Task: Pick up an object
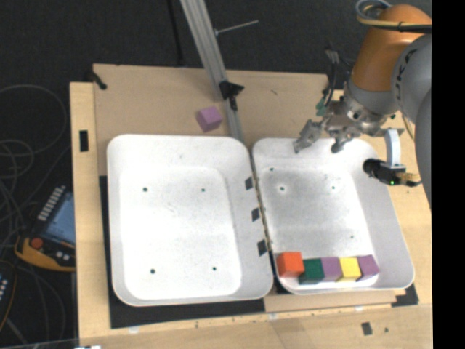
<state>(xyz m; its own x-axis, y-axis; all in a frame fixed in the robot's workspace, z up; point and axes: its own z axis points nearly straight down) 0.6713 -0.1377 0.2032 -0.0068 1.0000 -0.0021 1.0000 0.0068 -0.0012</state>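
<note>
Over at the left of the frame, the left bin (182, 217) is sitting with nothing to grab in it, so the arm has no reason to go there. Just above it, on the brown bench (145, 100), a small purple block (209, 118) is lying outside both bins, near the slanted metal pole (207, 49). It is sitting out of the bins, so it is probably not meant to be picked.

Moving right, the right bin (320, 202) is holding five blocks. They are lining up in a row along its bottom edge, touching each other: an orange block (290, 263), a green block (312, 270), a light purple block (331, 268), a yellow block (350, 268) and another purple block (367, 265). They are pressing against the bin wall, likely because the bin is dipping that way. That is making them tricky to grip, I think.

At the upper right of the frame, the gripper (320, 144) is hanging over the top edge of the right bin, well apart from the row. Its two fingers are spreading apart and nothing is sitting between them. The arm is probably getting ready to reach down toward a block.
</note>
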